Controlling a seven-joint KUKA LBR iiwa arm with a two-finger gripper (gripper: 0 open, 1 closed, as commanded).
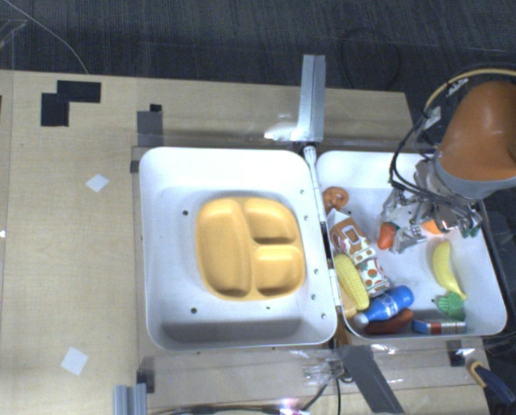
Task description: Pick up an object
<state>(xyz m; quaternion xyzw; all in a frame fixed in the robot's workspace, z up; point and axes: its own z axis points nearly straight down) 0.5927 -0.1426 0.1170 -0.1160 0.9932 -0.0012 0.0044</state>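
Note:
My gripper (407,229) hangs low inside the right bin (493,294), near its upper middle, below the orange wrist band. A small orange-red piece (385,234) lies right at the gripper's left side, and another orange piece (432,226) shows at its right. I cannot tell if either one is touched. A yellow banana (446,267) lies just below and to the right of the gripper. A patterned carton (359,251) and a corn cob (350,284) lie to its lower left.
The right bin also holds a brown pretzel (334,199), a blue bottle (392,303), a dark sausage (388,322), a marker (440,325) and a green toy (451,303). A yellow divided plate (247,245) sits in the left bin (162,232).

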